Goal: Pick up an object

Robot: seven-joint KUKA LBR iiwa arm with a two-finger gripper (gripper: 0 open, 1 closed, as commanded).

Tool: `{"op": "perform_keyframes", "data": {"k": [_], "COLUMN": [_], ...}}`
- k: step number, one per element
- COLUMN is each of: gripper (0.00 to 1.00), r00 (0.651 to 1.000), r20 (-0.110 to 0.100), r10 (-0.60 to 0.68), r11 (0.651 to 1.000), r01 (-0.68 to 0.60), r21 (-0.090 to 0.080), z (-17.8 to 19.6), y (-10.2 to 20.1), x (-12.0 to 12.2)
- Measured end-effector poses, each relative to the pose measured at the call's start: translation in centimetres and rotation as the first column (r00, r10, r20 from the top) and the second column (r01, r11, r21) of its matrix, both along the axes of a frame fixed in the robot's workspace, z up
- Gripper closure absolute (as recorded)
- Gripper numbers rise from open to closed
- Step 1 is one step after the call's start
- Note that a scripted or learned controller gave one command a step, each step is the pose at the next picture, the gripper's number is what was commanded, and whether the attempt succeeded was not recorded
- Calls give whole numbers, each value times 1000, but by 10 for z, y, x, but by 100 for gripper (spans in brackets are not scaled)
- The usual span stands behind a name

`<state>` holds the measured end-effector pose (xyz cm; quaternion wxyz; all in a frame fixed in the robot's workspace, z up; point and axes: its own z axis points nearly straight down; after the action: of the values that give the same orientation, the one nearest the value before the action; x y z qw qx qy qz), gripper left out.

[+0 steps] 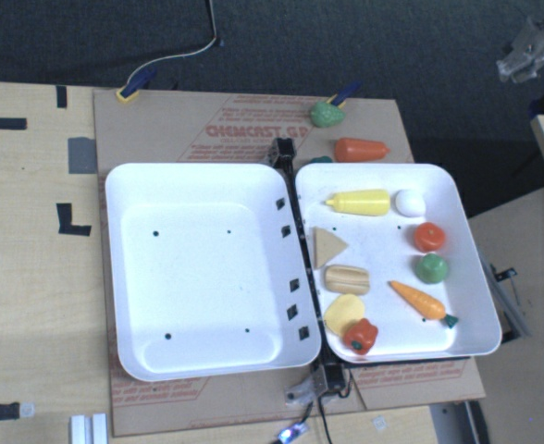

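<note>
Camera view gives us the right bin [468, 248], well down-left of what is probably the gripper [522, 55]; whether that is spread or closed we cannot tell. The yellow bottle [357, 202] and carrot [418, 299] lie inside the bin. We judge the approach not begun, so next comes descending over one piece.

Right bin [471, 276] holds a yellow bottle [358, 203], tomato [429, 237], carrot [420, 301] and wooden blocks [346, 278]; left bin [124, 248] sits beside it, touching.

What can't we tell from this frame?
- Hand: a blur at the camera view's top right edge; finger state unreadable.
- Teal item: mostly hidden behind the right bin's rim.
- Yellow piece: partly covered by the red pepper.
- Cardboard print: too faint to read fully.
</note>
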<state>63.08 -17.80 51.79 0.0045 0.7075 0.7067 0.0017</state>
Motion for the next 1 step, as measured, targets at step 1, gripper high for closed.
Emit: {"op": "perform_keyframes", "data": {"k": [1], "gripper": [0], "r00": [1000], "r20": [-8], "r10": [2], "r11": [1000], "r01": [-2], "r21": [2], "z": [-7], "y": [2], "x": [2]}}
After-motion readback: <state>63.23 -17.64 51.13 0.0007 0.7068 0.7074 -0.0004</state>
